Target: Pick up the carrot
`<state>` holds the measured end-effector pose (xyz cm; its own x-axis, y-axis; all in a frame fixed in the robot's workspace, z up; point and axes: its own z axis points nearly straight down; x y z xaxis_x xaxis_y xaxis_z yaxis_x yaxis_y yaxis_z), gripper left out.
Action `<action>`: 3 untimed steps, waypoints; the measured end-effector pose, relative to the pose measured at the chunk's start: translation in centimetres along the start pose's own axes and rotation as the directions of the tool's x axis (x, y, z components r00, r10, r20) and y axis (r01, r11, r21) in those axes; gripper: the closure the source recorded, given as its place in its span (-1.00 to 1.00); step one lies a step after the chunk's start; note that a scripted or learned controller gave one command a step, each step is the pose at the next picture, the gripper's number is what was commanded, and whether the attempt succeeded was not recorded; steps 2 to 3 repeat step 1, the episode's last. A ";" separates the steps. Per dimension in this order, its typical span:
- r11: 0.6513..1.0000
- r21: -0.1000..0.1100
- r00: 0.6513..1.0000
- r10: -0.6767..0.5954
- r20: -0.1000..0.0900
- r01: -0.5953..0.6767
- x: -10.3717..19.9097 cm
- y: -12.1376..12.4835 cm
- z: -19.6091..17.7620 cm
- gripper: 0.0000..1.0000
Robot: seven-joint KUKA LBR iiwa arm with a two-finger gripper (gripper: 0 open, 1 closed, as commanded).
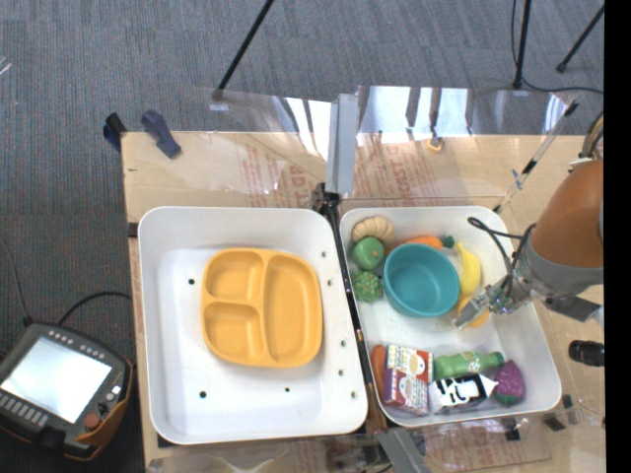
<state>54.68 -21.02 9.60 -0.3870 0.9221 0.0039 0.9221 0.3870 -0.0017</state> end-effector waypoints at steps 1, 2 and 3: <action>0.996 -0.017 0.996 0.085 0.008 -0.085 3.7 12.0 -12.1 1.00; 0.996 -0.017 0.996 0.085 0.008 -0.085 3.7 12.0 -12.1 1.00; 0.996 -0.017 0.996 0.085 0.008 -0.085 3.7 12.0 -12.1 1.00</action>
